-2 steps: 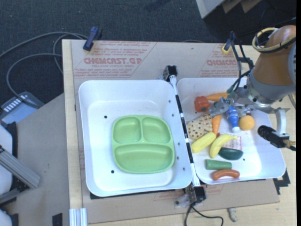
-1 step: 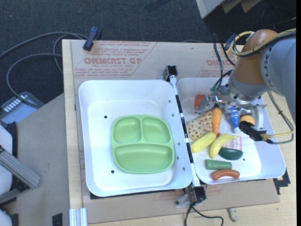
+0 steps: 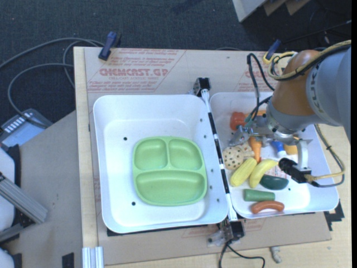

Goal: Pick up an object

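Note:
My gripper (image 3: pixel 251 132) is low in the right bin (image 3: pixel 329 197), at the end of the grey arm with its orange band (image 3: pixel 293 88). It hovers over the bin's upper middle, right by an orange carrot-like piece (image 3: pixel 255 146) and a red-orange piece (image 3: pixel 238 119). Just below lie a speckled cookie (image 3: pixel 234 156) and two yellow pieces (image 3: pixel 244 172) (image 3: pixel 263 171). A small blue piece (image 3: pixel 279 148) is partly hidden beneath the wrist. I see nothing lifted clear of the bin.
Near the right bin's front lie a dark green piece (image 3: pixel 273 182), a green cucumber (image 3: pixel 258 195) and a red sausage (image 3: pixel 267 207). The left bin (image 3: pixel 111 116) holds a green divided plate (image 3: pixel 169 170). A ridge (image 3: pixel 215 144) separates the bins.

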